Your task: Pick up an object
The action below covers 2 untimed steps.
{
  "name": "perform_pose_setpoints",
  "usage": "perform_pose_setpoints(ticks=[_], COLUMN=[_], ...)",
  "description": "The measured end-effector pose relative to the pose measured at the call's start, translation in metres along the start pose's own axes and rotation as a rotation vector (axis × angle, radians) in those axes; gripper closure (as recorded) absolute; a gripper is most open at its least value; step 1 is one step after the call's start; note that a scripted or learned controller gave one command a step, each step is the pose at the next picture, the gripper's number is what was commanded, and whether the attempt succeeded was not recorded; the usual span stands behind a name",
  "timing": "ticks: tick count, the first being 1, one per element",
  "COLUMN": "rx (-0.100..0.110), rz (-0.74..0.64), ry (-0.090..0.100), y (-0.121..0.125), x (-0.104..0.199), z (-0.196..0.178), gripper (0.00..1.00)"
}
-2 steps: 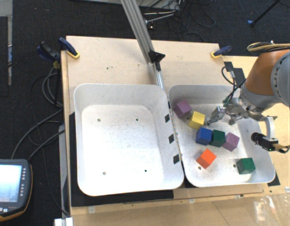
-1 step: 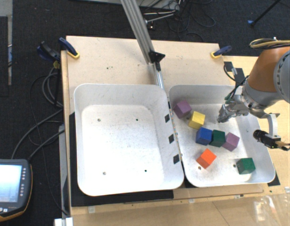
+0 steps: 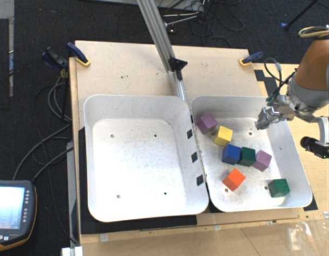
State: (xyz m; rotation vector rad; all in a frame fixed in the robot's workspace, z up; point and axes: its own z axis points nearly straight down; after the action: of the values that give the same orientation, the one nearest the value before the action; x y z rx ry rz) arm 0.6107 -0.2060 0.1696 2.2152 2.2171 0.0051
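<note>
The end effector (image 3: 262, 120) hung over the right bin (image 3: 292, 159), its grip impossible to judge, just right of the yellow block (image 3: 224, 135), which sat a little clear of its neighbours and looked light, rigid and smooth-sided, best pinched across two opposite flat faces.

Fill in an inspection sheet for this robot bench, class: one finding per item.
Surface: tan bench bearing two white bins, left bin and right bin.
Job's things: seven blocks in the right bin: two purple, yellow, blue, two green, orange.
Clutter: nothing seen.
Grippers: claw above the right bin's upper part, holding nothing.
Cables: loose cables left of the bench.
Surroundings: clamps on bench corners; handheld screen lower left.
</note>
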Motion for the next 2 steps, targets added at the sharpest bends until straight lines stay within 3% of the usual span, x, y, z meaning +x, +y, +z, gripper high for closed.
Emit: perform_pose_setpoints(ticks=[2], rx=[-0.001], rz=[0.001], ry=[-0.001], y=[-0.008], x=[-0.009], z=[-0.101], gripper=[1.00])
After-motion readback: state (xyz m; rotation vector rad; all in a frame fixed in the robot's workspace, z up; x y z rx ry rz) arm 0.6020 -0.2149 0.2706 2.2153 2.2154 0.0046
